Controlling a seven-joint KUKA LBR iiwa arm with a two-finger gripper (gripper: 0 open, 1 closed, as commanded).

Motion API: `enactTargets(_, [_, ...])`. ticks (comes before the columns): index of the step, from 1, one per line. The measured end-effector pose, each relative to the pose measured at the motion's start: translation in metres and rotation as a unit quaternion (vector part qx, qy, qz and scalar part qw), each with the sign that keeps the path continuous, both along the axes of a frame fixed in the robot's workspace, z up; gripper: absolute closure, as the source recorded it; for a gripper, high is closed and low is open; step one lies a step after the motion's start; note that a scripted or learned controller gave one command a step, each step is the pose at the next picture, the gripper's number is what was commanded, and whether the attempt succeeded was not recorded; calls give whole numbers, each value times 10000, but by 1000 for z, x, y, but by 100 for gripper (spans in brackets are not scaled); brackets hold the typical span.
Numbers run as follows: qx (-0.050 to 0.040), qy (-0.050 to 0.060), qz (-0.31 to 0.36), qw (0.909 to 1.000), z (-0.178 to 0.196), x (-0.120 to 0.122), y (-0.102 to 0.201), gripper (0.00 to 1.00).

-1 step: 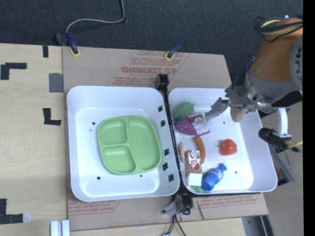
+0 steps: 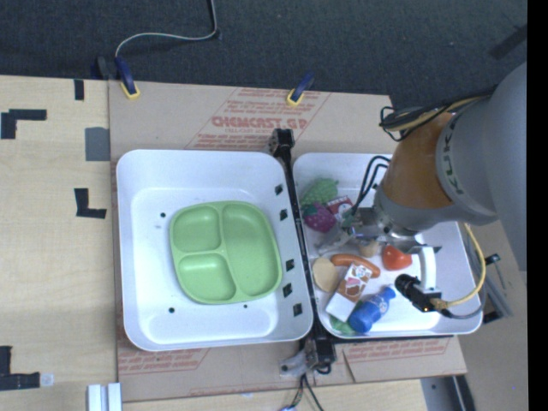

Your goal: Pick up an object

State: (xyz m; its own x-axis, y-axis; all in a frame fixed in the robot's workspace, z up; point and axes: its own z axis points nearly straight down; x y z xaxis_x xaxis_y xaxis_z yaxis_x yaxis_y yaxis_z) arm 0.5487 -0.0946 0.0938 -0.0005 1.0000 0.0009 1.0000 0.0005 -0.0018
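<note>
The right bin (image 2: 445, 328) holds a heap of toy food: a green leafy piece (image 2: 321, 191), a purple grape bunch (image 2: 320, 218), an orange sausage (image 2: 353, 261), a tan round piece (image 2: 324, 273), a small carton (image 2: 354, 282), a blue bottle (image 2: 370, 312) and a red piece (image 2: 396, 257). My gripper (image 2: 370, 232) hangs low over the middle of this heap, just above the sausage and left of the red piece. The wrist hides its fingers.
The left bin (image 2: 145, 187) contains a green divided plate (image 2: 226, 251). A black divider bar (image 2: 294, 229) runs between the bins. The arm's grey body and orange band (image 2: 419, 174) cover the right bin's upper right part. Cables (image 2: 467, 294) loop near the right rim.
</note>
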Motion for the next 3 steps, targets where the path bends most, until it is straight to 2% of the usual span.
enactTargets(1, [-10,-42,3,10000,-7,-33,-7,0])
enactTargets(3, [-20,-61,-3,10000,-7,-53,-2,0])
